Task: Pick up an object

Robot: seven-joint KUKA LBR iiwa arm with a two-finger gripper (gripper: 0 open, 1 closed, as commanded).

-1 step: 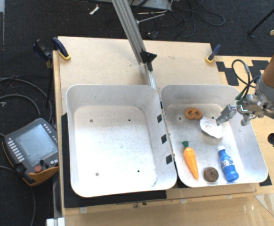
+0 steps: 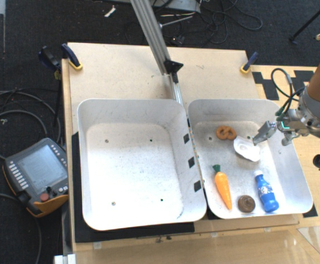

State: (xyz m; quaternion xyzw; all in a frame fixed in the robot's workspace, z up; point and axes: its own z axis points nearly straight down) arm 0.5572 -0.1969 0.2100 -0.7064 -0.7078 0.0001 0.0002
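The right bin holds a brown pretzel, a white rounded piece, an orange carrot with a green top, a blue bottle with a white cap and a round brown cookie. My gripper hangs over the bin's upper right part, just right of the white piece. Its fingers are spread open with nothing between them.
The left bin lies beside the right one. A slanted metal post rises from the bench behind the bins. Clamps sit at the bench's back corners, and a teach pendant lies on the floor to the left.
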